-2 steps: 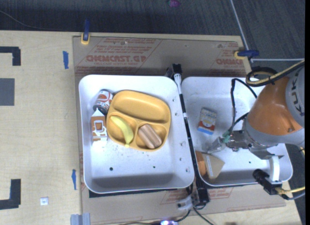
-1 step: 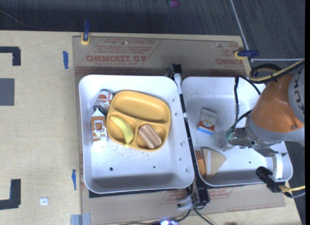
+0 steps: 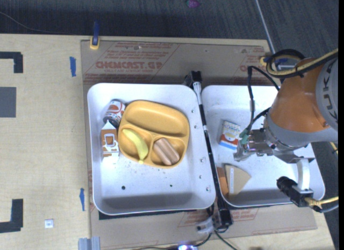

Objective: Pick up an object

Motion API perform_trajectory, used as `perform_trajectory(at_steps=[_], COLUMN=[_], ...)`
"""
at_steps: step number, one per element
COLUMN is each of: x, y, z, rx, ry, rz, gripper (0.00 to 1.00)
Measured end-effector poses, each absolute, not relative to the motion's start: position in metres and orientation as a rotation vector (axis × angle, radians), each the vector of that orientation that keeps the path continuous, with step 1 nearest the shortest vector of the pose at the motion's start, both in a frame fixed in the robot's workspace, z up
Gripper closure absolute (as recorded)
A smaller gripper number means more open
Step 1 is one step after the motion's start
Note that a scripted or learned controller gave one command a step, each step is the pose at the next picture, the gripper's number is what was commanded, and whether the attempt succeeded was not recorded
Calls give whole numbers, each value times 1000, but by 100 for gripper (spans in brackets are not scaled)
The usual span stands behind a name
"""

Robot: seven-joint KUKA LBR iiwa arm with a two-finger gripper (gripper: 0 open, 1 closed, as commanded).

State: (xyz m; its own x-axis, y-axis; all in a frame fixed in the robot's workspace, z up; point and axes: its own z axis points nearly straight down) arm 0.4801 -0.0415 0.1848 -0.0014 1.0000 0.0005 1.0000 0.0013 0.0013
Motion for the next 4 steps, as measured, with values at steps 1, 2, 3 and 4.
perform_trajectory(at_steps=[1, 2, 3, 4], x=[480, 480, 525, 541], y=[32, 32, -46, -91], z=[197, 197, 185, 94], rx=[2218, 2219, 2221, 2220], ry=[2222, 2221, 2219, 2222], rz=[4, 3, 0, 1], gripper=[100, 0, 0, 0])
